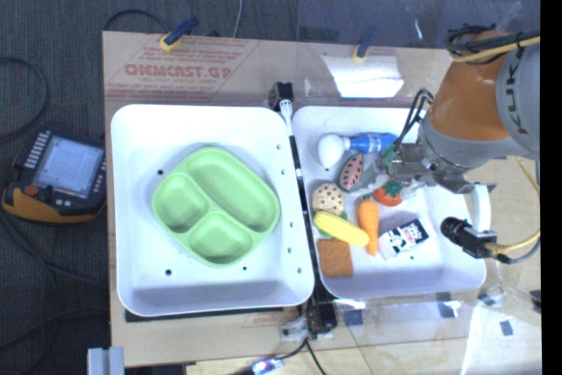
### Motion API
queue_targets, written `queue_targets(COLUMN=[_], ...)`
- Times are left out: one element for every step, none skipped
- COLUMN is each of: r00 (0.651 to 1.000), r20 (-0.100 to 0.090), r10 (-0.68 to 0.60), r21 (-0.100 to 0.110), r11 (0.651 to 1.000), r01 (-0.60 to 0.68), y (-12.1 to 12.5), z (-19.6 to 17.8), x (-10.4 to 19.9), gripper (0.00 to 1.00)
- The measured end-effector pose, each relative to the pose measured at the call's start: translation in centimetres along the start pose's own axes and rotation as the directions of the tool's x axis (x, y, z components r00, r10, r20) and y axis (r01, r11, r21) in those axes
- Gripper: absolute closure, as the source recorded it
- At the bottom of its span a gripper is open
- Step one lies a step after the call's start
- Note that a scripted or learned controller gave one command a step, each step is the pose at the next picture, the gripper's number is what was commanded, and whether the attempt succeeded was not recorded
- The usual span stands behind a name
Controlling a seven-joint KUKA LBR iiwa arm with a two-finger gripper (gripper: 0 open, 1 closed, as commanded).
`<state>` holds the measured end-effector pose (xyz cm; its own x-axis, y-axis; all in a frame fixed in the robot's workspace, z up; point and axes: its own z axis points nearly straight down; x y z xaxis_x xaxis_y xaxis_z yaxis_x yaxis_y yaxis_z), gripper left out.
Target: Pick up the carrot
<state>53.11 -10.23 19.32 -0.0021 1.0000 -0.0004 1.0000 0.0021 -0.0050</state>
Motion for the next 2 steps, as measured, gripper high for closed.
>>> queue_targets(r00=[0.999, 0.999], r20=[0.004, 0.000], r10=[-0.044, -0.043], r21=[-0.023, -0.025], r11=[0.999, 0.999], r01=[0.044, 0.043], y=[1.54, 1.64], z=[9.01, 8.05], x=[-0.79, -0.62], gripper=[0.00, 1.00])
